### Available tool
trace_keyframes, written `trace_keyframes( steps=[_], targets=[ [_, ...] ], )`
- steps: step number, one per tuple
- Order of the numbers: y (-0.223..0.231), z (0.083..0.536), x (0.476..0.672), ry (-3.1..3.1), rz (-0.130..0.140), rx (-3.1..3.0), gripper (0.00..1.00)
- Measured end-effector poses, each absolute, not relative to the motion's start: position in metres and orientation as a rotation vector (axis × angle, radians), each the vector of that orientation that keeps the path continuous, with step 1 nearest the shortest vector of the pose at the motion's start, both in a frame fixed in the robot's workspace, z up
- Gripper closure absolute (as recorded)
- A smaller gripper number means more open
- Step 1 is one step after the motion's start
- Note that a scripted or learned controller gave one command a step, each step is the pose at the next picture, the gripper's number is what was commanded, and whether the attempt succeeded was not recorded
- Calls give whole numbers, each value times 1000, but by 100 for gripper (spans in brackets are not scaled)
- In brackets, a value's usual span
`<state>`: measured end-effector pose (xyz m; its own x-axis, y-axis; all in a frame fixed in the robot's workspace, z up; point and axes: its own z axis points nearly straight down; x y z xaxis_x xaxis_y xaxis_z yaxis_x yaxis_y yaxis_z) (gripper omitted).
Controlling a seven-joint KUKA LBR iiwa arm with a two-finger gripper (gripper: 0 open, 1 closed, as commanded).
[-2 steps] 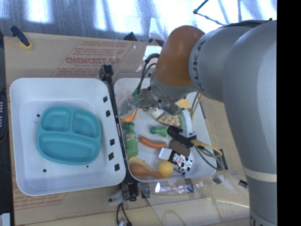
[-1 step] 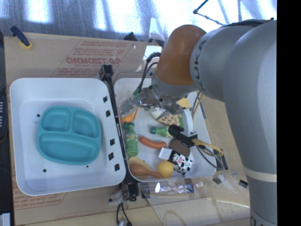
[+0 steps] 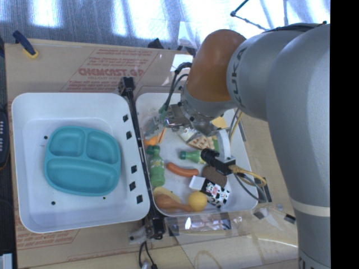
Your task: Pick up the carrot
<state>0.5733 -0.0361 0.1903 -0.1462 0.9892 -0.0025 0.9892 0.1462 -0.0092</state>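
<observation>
The carrot [image 3: 182, 170] lay in the right-hand bin [image 3: 247, 150], near the centre of the frame, its long axis running roughly left to right with a slight drop toward the right, between a green bottle-shaped toy [image 3: 156, 170] on its left and a black-and-white block [image 3: 216, 190] at its lower right. The gripper [image 3: 180, 119] hung over the upper part of that bin, so the carrot lay below it in the frame, toward the bin's lower middle. Whether the gripper was spread or closed could not be told under the wrist.
</observation>
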Motion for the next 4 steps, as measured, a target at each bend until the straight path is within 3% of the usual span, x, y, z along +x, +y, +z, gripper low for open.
trace_keyframes(
  steps=[1, 2, 3, 4],
  targets=[
    [-36, 190, 573, -2375, 13, -2050, 0],
    [-101, 88, 573, -2289, 16, -2143, 0],
    [-96, 91, 595, -2051, 26, -2364, 0],
    [-91, 94, 637, -1948, 10, -2461, 0]
  ],
)
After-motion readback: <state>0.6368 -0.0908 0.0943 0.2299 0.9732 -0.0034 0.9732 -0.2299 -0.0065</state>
